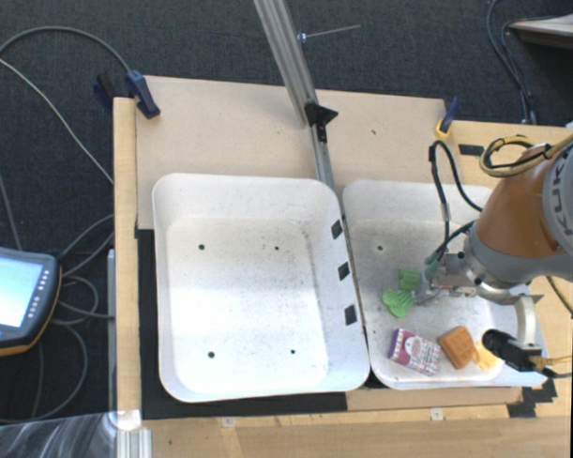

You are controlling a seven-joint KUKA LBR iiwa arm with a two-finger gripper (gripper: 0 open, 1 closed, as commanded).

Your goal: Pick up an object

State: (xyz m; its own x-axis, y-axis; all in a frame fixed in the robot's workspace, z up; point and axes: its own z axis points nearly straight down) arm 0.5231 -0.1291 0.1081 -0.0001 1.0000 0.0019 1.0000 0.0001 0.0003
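My gripper reaches into the right bin from the right, low over its middle. A green object lies right at the fingertips, touching or just left of them; I cannot see whether it is between the fingers. Nearer the bin's front edge lie a small purple-and-white packet, an orange block and a yellow piece partly behind a black part of the arm.
The left bin sits beside the right one, with black clips along the shared wall. A metal pole slants across the back. Cables hang by the arm. A tablet lies off the bench at left.
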